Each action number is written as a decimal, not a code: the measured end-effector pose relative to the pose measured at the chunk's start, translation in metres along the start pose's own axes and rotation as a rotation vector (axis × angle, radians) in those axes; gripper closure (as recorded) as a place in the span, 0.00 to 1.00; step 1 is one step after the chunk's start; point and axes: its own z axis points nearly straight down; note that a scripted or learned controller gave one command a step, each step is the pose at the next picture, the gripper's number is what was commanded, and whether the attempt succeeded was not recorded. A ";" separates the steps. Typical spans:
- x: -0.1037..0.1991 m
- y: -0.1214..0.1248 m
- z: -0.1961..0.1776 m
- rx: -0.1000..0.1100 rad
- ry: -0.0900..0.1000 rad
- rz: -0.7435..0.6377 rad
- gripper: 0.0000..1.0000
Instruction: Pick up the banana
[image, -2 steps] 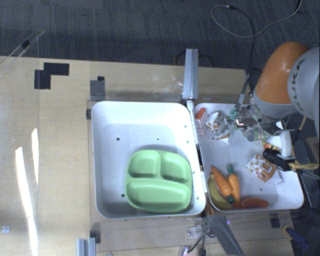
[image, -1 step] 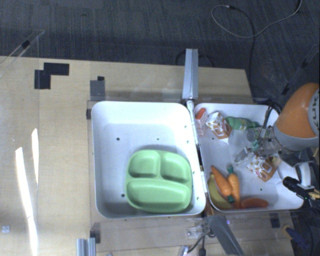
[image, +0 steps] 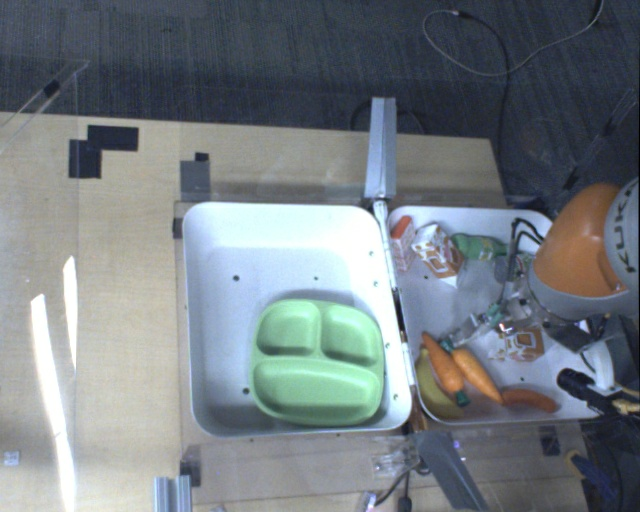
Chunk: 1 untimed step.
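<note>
Sharing the right bin (image: 540, 414): banana (image: 436, 394), carrots (image: 460, 369), packets; pincer (image: 497, 322) state unclear.

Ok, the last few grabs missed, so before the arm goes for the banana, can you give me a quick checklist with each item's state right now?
1. Banana in the right bin, front-left corner: ok.
2. Banana top free: not ok, two carrots lie across it.
3. Claw over the banana: not ok, it sits to the right, mid-bin.
4. Claw open: cannot tell.
5. Nothing already held: cannot tell.
6. Green tray in the left bin, out of the way: ok.
</note>
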 end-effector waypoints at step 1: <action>0.057 -0.018 -0.001 -0.002 0.001 -0.103 0.00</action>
